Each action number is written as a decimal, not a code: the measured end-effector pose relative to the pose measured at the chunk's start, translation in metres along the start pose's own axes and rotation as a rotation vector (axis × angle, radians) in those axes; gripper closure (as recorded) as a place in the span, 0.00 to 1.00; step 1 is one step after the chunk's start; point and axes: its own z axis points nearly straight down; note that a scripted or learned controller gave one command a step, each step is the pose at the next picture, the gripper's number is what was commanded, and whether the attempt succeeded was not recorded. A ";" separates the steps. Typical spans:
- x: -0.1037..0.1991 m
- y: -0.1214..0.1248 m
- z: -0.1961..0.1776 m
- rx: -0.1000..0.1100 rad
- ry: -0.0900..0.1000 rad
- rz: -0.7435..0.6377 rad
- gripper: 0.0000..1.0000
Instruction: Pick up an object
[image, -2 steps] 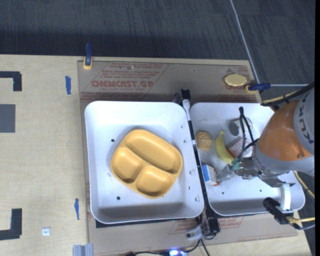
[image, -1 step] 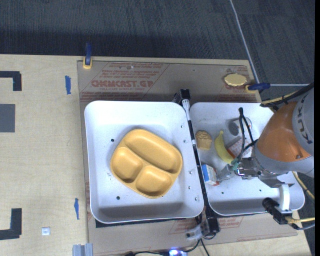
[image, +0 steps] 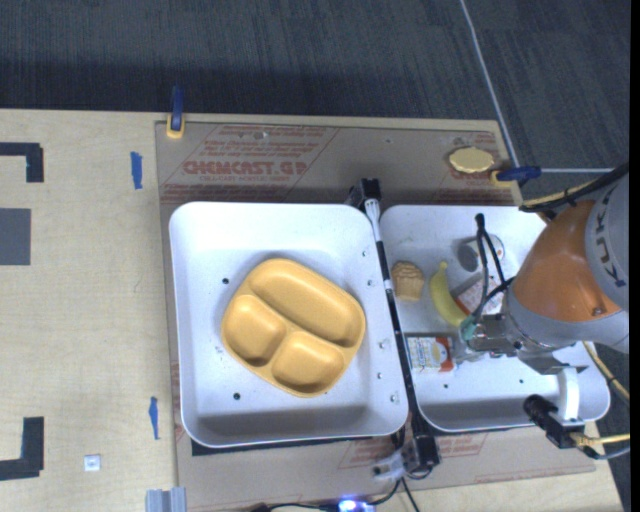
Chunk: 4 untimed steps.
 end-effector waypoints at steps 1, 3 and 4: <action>-0.003 0.000 -0.001 -0.001 -0.005 0.002 0.00; -0.001 0.000 0.001 0.001 0.001 -0.002 1.00; -0.001 0.000 0.001 0.001 0.001 -0.001 0.00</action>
